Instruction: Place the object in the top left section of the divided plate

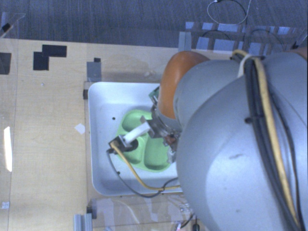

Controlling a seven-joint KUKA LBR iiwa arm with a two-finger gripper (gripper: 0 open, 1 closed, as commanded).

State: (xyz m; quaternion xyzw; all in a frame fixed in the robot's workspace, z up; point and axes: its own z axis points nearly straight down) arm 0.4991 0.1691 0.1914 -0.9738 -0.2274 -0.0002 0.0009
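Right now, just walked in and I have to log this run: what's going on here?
The grey arm reaches in from the right, and its gripper hangs low over a green divided plate lying in a white bin. The arm hides much of the plate's right side, so I cannot tell whether the gripper carries an object or one already lies in a section.

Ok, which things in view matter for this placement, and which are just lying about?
Job in hand:
green divided plate
white bin that holds it
arm, over the plate

Lying about:
black tape marks on the bench
small pale scrap left of the bin
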